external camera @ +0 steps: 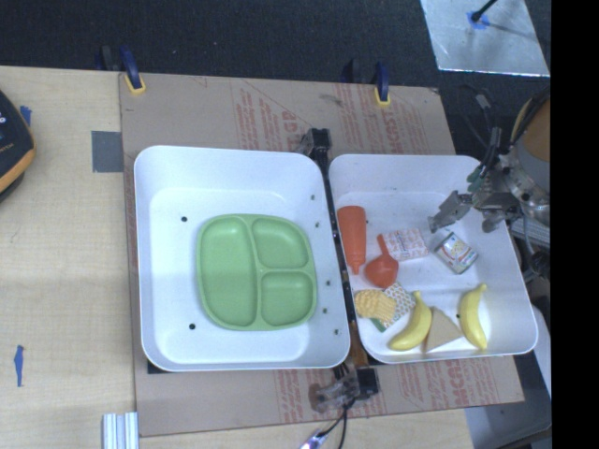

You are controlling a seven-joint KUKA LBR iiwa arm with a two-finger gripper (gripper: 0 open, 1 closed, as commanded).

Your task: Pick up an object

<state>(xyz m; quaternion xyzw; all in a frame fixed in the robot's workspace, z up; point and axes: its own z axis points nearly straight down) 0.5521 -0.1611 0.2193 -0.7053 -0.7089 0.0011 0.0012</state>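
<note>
My gripper [465, 217] hangs over the upper right of the right bin [421, 168], reaching in from the right, its fingers spread open with nothing between them. Just below it lies a small silver can [456, 252]. To the can's left sit a white packet [405, 243], an orange carrot [352, 235] and a red scoop-shaped toy [381, 268]. Along the bin's front lie a yellow waffle piece [373, 303], two bananas [413, 326] [474, 316] and a tan wedge [441, 334].
The left bin [159, 171] holds a green divided plate [255, 269]. Both bins rest on brown cardboard [234, 110] clamped to the wooden bench. A dark device [11, 143] lies at the far left edge.
</note>
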